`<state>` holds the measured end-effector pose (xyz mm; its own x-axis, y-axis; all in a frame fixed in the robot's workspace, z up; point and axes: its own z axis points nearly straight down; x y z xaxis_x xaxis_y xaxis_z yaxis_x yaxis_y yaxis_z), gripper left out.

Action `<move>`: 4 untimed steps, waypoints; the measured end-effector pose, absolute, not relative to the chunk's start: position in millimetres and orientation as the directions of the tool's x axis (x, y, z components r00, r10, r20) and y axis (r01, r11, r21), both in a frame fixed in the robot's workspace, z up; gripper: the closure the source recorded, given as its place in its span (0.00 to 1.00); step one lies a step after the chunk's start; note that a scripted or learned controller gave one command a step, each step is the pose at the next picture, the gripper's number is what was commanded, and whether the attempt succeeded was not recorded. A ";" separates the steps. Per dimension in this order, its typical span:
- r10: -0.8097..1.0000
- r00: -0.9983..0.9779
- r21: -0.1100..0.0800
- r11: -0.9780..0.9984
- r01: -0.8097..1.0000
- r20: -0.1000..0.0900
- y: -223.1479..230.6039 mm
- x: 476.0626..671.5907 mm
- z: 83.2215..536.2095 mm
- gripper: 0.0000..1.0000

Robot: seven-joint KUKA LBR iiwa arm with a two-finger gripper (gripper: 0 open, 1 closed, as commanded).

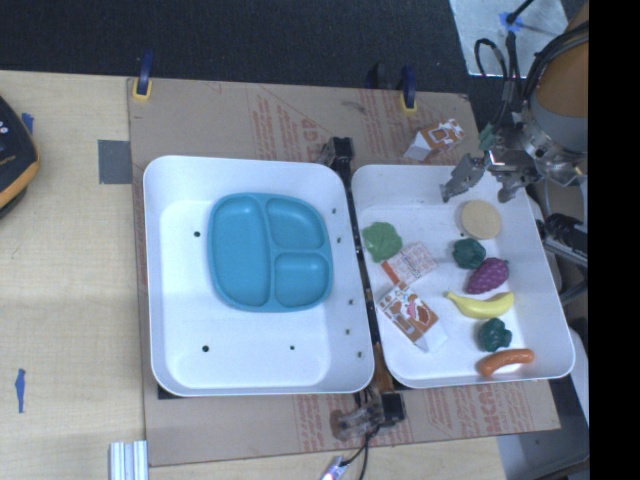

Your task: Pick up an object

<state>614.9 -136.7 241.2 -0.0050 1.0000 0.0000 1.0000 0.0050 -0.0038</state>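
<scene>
My gripper (487,181) hangs over the far right corner of the right bin (415,366), its two fingers spread apart with nothing between them. Just below it lies a round tan cookie (480,218). Further toward the front sit a dark green vegetable (467,253), purple grapes (487,274), a yellow banana (480,304), another dark green piece (492,335) and a hot dog (504,362). A light green lump (381,239) and two snack packets (409,313) lie in the bin's left half.
The left bin (180,358) holds a blue divided plate (268,251). A small packet (438,138) lies on the cardboard beyond the right bin. Cables and the arm's body crowd the upper right. A dark device (12,153) sits at the left edge.
</scene>
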 end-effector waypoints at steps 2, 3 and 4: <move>1.000 -0.002 -0.002 0.002 1.000 -0.001 -212.3 598.0 160.3 0.00; 1.000 -0.005 -0.004 0.005 1.000 -0.001 -211.7 643.8 91.2 0.00; 1.000 -0.005 -0.004 0.005 1.000 -0.001 -198.1 569.6 106.2 0.00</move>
